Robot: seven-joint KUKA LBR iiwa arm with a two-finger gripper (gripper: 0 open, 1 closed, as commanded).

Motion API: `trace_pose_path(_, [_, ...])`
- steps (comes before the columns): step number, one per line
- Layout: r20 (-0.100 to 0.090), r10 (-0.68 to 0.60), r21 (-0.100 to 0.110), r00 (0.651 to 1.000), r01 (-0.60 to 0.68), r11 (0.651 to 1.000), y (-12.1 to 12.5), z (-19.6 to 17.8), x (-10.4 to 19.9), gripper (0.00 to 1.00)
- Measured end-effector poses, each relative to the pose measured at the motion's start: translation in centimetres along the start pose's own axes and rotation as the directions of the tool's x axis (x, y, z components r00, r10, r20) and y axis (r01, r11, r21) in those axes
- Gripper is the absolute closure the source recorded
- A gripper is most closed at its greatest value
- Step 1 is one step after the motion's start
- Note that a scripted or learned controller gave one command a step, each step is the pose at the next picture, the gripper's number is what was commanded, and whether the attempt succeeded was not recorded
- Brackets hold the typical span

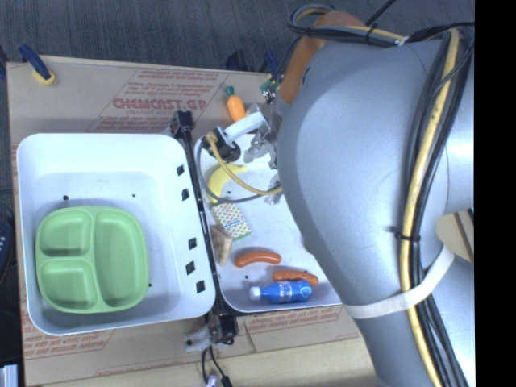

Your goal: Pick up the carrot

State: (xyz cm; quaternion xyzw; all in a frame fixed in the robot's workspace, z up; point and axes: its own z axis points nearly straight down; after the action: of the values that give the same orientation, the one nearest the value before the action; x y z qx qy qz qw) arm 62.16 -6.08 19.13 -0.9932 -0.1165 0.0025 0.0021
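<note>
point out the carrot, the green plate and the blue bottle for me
carrot [235, 107]: camera view, on its orange body, just below the green top.
green plate [91, 258]: camera view, on the ridge between its compartments, in the left bin.
blue bottle [284, 293]: camera view, on the middle of its blue body, in the right bin.

1 fixed camera, overhead, slanted down, both bins [32, 216]

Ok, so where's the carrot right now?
The carrot lies at the far end of the right bin, near its top edge in the camera view, just above the banana and close to the gripper.
</note>
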Motion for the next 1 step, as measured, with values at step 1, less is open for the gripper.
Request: trace_pose_path(1, [0.002, 0.027, 0.001, 1.0, -0.027, 1.0, -2.64, 0.06, -3.35, 0.0])
